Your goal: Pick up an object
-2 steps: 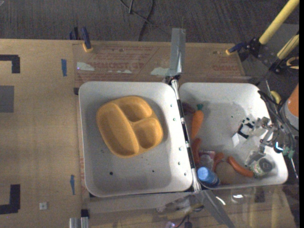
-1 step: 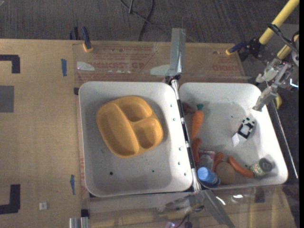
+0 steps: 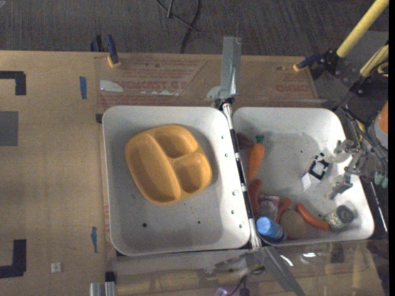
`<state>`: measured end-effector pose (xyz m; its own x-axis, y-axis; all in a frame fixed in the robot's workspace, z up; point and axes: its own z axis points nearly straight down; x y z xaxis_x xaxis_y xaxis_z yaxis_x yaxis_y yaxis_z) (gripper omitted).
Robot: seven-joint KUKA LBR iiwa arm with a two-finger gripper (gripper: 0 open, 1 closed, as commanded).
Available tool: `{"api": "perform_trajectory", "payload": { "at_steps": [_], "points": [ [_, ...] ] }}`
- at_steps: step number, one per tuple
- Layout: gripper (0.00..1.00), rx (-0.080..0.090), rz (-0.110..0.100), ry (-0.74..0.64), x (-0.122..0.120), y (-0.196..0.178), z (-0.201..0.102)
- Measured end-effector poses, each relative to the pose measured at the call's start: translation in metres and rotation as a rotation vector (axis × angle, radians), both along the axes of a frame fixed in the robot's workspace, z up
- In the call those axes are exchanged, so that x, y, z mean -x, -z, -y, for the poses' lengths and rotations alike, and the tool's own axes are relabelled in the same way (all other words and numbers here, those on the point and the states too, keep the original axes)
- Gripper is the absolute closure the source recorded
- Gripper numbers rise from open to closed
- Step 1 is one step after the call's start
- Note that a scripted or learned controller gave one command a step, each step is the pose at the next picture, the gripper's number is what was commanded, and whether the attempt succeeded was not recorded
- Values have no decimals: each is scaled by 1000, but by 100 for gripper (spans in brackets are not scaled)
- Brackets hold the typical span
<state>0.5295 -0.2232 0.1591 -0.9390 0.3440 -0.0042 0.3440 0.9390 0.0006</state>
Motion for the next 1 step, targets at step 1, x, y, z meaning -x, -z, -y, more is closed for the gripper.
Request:
{"api": "perform_trajectory", "payload": {
  "at_steps": [1],
  "points": [
    [0, 0, -1, -79, 33, -6, 0]
  ]
}}
